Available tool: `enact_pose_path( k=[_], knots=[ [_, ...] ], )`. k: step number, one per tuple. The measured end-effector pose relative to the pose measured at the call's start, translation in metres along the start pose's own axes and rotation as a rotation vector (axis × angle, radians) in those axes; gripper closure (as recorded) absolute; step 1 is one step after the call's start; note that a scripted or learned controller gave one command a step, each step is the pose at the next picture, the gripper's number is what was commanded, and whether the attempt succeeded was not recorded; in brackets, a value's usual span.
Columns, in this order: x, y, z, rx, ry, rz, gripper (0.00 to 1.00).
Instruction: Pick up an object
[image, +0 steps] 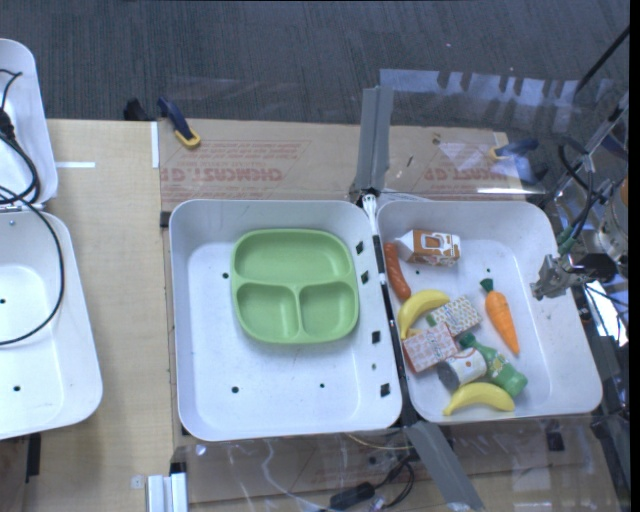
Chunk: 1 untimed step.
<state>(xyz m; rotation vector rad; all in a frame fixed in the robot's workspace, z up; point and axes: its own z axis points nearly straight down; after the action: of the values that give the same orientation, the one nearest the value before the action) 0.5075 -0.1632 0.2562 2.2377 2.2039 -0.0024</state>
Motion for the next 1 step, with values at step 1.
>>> enact_pose_path(
  k=[1],
  knots=[
    [-0.0001,-0.0002,0.0003,0.001,0.0,0.0,0.0]
  ],
)
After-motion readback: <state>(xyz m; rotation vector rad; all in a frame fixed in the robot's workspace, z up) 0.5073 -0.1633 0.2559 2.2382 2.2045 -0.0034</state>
